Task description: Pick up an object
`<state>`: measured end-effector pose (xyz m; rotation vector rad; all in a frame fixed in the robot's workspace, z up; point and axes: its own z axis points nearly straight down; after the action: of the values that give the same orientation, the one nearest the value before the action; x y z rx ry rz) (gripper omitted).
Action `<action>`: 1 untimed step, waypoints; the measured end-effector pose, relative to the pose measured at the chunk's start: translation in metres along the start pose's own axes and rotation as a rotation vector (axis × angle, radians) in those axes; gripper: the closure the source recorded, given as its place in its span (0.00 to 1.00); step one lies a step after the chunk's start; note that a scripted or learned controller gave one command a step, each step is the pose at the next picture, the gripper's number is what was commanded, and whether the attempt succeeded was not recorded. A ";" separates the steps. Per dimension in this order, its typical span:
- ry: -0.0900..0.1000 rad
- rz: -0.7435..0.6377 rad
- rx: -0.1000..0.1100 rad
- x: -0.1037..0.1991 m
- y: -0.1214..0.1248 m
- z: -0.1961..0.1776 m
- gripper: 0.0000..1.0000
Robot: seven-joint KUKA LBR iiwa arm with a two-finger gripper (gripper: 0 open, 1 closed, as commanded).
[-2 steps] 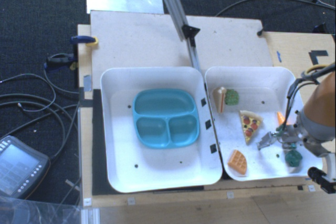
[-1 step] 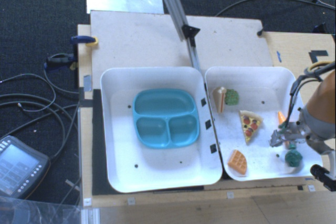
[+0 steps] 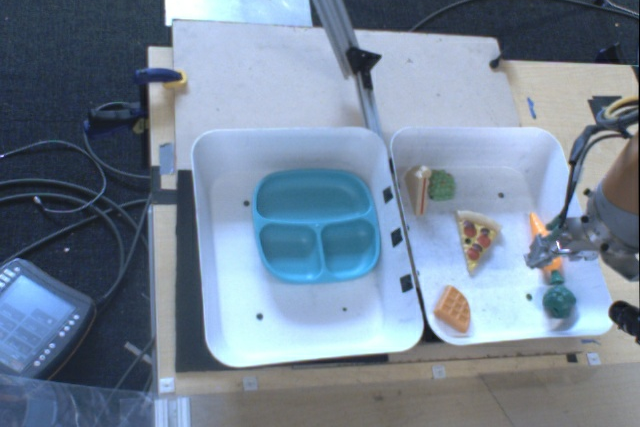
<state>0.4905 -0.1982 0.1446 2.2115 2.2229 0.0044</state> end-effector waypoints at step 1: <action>-0.001 0.000 -0.001 -0.010 0.004 -0.048 1.00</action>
<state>0.4942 -0.2080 0.1931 2.2099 2.2220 0.0045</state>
